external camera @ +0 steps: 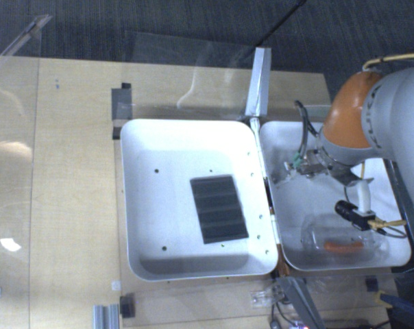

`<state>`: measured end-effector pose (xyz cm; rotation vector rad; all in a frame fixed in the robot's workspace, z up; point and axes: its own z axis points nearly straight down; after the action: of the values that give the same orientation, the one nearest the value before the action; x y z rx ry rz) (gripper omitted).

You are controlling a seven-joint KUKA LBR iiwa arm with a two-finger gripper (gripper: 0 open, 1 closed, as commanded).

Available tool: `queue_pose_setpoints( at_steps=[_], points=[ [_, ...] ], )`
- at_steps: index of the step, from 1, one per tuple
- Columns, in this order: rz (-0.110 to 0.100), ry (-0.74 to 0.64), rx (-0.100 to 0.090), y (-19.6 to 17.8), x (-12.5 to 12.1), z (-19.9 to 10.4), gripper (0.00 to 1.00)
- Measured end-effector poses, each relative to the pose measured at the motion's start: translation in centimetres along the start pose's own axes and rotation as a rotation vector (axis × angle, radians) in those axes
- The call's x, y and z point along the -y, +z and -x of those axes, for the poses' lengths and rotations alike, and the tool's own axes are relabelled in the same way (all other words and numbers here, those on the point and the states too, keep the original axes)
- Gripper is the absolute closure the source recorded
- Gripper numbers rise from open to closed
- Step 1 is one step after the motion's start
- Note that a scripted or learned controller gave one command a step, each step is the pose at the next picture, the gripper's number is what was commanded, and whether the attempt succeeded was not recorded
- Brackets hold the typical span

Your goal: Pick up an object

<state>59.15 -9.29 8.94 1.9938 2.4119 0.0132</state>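
A flat black ribbed pad [219, 208] lies slightly turned in the middle of the left white bin [145, 184]. Near the front edge of the right bin [289, 225] lies a clear plastic container [334, 238] on its side, with an orange-red piece inside it. My gripper [296, 164] reaches down from the grey arm with the orange band into the back left part of the right bin, close to the wall between the bins. It is well behind the clear container, and I see nothing held in it.
A metal post [258, 81] rises behind the two bins where they meet. The bins rest on a pale wooden bench [63, 184]. Small black clamps [123, 101] sit at the left bin's corners. Cables and fittings [289, 300] lie along the front edge.
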Motion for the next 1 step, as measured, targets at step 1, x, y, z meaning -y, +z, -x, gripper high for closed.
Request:
queue_pose_setpoints(
  at_steps=[1],
  points=[
    [-0.010, 0.116, -0.002, -2.32, 6.24, 2.50, 0.00]
  ],
)
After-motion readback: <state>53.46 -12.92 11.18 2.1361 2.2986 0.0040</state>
